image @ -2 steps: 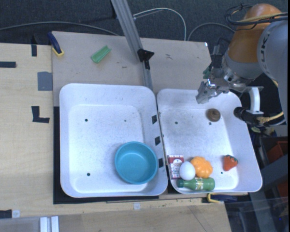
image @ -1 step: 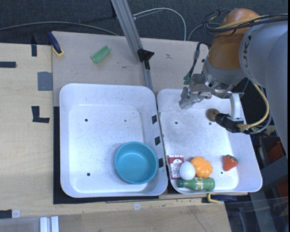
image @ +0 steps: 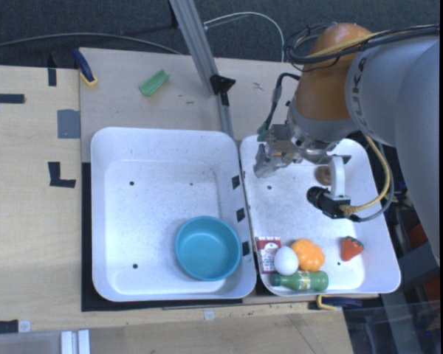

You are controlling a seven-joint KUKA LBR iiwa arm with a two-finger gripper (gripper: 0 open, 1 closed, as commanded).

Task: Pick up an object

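Note:
My gripper point(image: 267, 164) hangs over the far left part of the right bin point(image: 376, 271), close to the wall shared with the left bin. Nothing shows beneath it but bare white floor. Along the right bin's near edge lie a small red and white carton point(image: 268, 254), a white egg point(image: 286, 260), an orange fruit point(image: 308, 254) and a green bottle point(image: 301, 280) on its side, bunched together. A red strawberry point(image: 351, 248) sits apart to their right. All of these are well clear of the gripper, toward the near side.
A blue bowl point(image: 207, 247) stands in the left bin point(image: 111, 198) near its front right corner. A slanted metal pole point(image: 199, 43) crosses the bench behind the bins. A green block point(image: 153, 82) and a blue and yellow clamp point(image: 85, 67) lie on the bench beyond.

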